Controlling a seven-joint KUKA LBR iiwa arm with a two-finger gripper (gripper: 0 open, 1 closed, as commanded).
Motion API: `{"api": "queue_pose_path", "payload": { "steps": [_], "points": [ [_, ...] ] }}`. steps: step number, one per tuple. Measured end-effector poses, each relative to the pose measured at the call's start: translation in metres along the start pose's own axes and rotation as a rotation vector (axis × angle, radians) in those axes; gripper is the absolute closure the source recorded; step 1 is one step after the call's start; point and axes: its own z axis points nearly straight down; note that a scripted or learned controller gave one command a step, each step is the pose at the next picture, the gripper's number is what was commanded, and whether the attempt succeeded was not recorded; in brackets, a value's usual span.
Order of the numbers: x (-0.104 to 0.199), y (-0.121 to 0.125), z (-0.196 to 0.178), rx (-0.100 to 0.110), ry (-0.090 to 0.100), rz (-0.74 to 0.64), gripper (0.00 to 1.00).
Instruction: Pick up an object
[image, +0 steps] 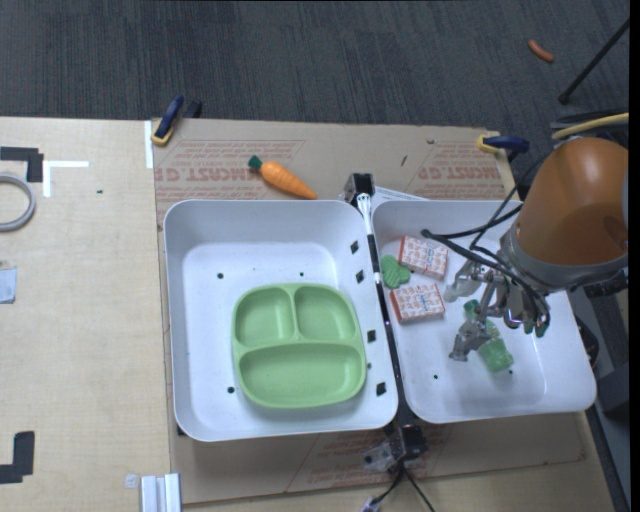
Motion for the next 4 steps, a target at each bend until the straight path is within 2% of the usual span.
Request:
{"api": "queue_pose_path", "payload": {
  "steps": [1,2,3,4],
  "points": [
    [-0.033,-0.065,0.069,0.000,-0.001,-0.365,0.00],
    [-0.034,-0.065,0.059,-0.001,-0.005,-0.362,1.00],
    [-0.035,-0.064,0.049,-0.002,-0.009,-0.358,1.00],
    [-0.029,-0.033,-0.018,0.000,-0.003,-0.184,1.00]
  ]
}}
